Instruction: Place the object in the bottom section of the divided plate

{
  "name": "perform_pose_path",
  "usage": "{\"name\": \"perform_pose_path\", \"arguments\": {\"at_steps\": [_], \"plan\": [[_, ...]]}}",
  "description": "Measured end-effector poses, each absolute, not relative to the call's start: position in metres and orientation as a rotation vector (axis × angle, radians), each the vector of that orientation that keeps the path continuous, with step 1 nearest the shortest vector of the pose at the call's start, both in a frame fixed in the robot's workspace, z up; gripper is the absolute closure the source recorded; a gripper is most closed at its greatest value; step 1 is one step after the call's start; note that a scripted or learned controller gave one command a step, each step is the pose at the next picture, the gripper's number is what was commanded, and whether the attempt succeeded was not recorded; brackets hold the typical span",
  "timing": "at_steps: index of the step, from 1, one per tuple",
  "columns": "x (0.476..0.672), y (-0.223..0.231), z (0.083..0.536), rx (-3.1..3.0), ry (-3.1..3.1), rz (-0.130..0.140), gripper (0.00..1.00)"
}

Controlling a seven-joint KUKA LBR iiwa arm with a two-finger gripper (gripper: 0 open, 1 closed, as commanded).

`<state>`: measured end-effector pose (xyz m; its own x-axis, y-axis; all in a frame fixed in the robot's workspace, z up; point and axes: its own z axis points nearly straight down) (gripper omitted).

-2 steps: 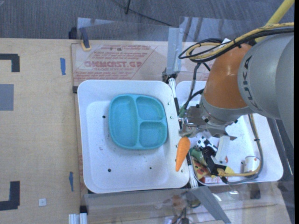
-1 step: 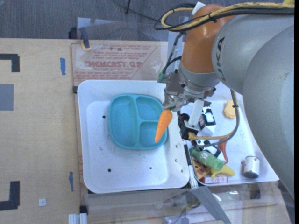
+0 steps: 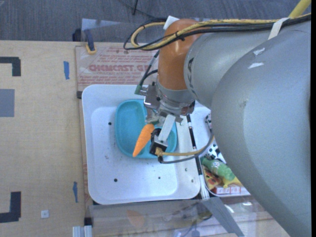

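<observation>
Where my claw hangs: claw (image 3: 152,121) is low over the right part of the teal plate (image 3: 126,125), inside the left bin (image 3: 98,152).
Claw state: I cannot tell from this slant whether it is open, closed, or gripping anything; my own wrist covers it.
Carrot: the orange carrot (image 3: 142,139) lies slanted on the right half of the plate, its thick end far and right, just under my claw, and its thin tip near and left, reaching the plate's near rim.
Contact: the thick end meets my claw in this view, but I cannot say whether it is touching or only overlapping.
Plate section: the dividers are not clear to me, so I cannot tell which compartment the carrot is in.
Plate position: it is in the far right part of the left bin, well apart from the bin's left wall.
Right bin: a green thing (image 3: 223,171) lies on a colourful packet (image 3: 219,182) at the near end, just beside my arm (image 3: 256,107).
Far side: a printed cardboard sheet (image 3: 113,65) lies against the left bin's far edge.
</observation>
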<state>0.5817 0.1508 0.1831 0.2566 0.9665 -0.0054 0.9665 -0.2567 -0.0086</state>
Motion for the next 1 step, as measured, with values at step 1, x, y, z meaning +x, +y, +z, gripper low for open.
{"name": "perform_pose_path", "arguments": {"at_steps": [1], "plan": [[0.5818, 0.1508, 0.1833, -2.488, -1.913, 0.014, 0.00]]}}
